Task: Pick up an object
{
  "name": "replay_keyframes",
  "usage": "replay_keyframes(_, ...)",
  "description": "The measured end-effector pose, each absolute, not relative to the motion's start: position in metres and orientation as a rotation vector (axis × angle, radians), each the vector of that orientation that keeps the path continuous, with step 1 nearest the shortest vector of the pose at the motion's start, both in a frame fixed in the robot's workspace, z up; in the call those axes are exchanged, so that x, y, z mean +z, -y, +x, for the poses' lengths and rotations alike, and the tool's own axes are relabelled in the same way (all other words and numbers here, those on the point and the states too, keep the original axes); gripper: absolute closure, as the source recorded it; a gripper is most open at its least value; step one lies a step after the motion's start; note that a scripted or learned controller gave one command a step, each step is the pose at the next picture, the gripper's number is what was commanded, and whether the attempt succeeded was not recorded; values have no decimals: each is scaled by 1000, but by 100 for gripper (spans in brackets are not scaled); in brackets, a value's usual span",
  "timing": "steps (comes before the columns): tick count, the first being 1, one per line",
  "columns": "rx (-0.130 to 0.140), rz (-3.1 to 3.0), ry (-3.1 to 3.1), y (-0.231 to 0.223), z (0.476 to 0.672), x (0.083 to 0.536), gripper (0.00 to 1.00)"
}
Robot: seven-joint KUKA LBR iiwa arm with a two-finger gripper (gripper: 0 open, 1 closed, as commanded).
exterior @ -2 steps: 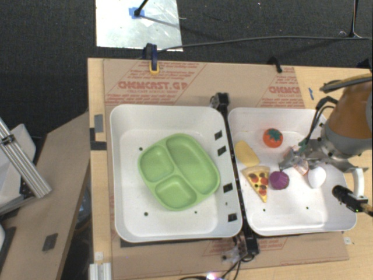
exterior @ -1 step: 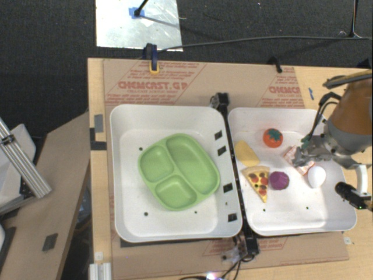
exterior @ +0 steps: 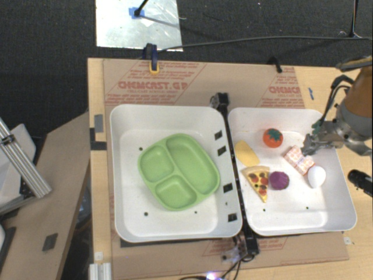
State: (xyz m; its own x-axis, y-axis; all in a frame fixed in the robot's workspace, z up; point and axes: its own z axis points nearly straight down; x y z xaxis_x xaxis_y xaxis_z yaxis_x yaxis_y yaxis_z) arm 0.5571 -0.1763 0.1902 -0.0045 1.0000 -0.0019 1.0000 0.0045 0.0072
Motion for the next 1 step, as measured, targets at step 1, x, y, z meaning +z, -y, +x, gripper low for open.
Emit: replay_keyframes(1,6,2212,-2221,180,550,248,100)
